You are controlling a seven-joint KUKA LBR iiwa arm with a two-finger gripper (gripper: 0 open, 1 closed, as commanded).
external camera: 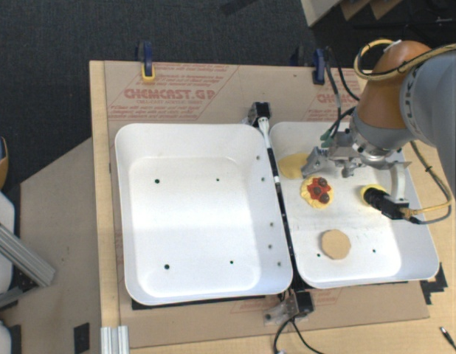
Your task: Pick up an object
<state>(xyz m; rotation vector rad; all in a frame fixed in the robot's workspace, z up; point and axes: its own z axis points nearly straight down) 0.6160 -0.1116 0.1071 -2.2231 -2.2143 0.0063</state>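
Pizza slice (319,192) sits mid-bin below end effector (333,162), 2 objects nearby.

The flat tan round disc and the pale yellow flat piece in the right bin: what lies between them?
In the camera view, a small yellow round piece with red and dark toppings lies between the tan disc and the pale yellow piece.

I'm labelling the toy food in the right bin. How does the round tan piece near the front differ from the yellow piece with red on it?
The tan disc is plain and one colour; the yellow piece carries red and dark bits on top. The tan disc looks a fairly even circle, the yellow piece less regular. The tan disc lies apart from the arm, near the bin's front; the yellow piece sits just under the gripper. Both lie flat on the right bin floor and look similar in size.
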